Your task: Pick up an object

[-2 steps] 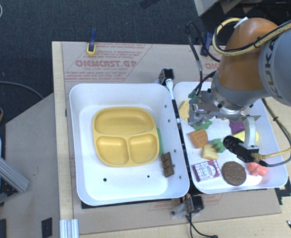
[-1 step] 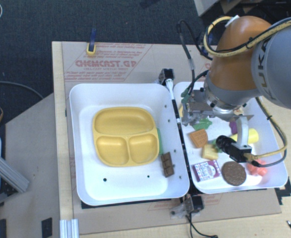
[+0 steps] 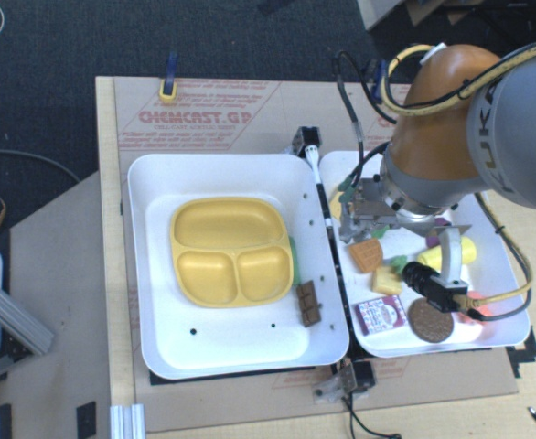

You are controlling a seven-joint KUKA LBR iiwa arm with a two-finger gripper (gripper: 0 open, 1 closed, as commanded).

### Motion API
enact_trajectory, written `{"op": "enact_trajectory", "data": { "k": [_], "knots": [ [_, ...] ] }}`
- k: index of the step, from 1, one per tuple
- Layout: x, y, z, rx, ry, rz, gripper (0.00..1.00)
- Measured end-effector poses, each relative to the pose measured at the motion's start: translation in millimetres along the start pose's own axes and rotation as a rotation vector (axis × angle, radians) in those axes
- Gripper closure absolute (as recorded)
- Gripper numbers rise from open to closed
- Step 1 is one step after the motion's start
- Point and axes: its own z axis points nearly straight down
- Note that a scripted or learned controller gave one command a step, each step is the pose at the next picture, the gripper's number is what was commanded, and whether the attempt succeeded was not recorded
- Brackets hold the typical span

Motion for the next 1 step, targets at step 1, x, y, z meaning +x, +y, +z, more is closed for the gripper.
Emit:
{"op": "enact_trajectory", "data": {
  "k": [1],
  "knots": [
    [7.7, 9.5, 9.6, -0.002, -0.001, -0.002, 1.0]
  ]
}}
